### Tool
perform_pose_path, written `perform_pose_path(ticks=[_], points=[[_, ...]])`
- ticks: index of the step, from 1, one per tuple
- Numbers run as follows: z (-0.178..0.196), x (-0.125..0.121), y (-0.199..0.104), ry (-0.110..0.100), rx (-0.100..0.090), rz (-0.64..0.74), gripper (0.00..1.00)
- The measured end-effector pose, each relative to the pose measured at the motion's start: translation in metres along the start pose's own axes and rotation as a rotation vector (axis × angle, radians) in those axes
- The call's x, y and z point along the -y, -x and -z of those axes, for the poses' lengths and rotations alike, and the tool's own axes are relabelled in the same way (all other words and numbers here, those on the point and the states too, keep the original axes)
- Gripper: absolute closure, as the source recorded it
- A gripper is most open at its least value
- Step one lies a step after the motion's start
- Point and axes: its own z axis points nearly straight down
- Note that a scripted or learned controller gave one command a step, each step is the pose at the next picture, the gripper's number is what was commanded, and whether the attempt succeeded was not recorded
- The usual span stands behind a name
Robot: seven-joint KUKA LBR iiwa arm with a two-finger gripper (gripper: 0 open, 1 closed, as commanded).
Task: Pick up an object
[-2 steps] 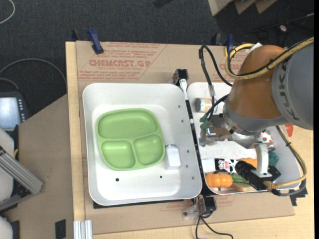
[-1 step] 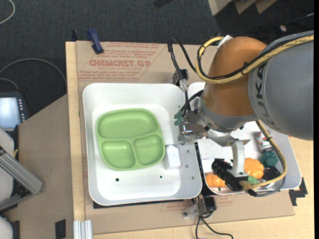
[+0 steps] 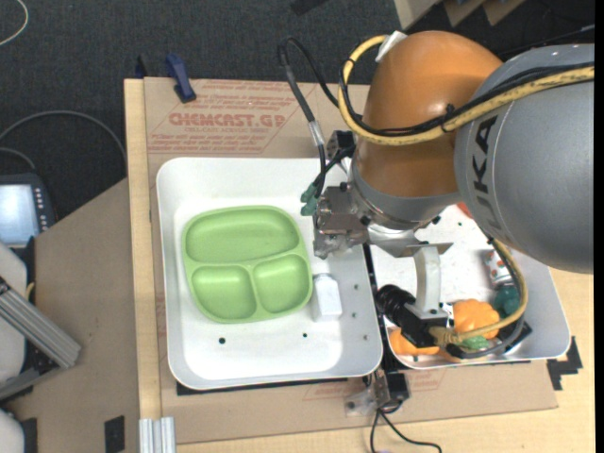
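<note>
My gripper [image 3: 330, 243] hangs over the right edge of the left bin [image 3: 189, 281], mostly hidden under the big grey arm with its orange band. A green three-part plate [image 3: 247, 262] lies in the middle of that bin, just left of the gripper. Directly below the gripper, at the plate's right rim, is a small white piece [image 3: 327, 297]; I cannot tell whether it is a loose thing or part of the gripper. In the right bin [image 3: 552, 333] an orange object [image 3: 475, 316] rests beside a green one [image 3: 478, 342] and a flat orange piece [image 3: 412, 347] at the front.
The arm covers most of the right bin. Both bins stand on a brown cardboard sheet [image 3: 226, 116] with a blue clip [image 3: 179, 76] at its back edge. Cables run past the bench's front edge [image 3: 387, 413].
</note>
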Motion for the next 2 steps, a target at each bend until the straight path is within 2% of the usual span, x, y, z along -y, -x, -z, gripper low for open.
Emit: perform_pose_path(ticks=[1,2], points=[[0.096,-0.001,0.036,0.007,0.000,-0.008,1.00],[-0.006,0.002,0.048,-0.017,0.005,-0.010,1.00]])
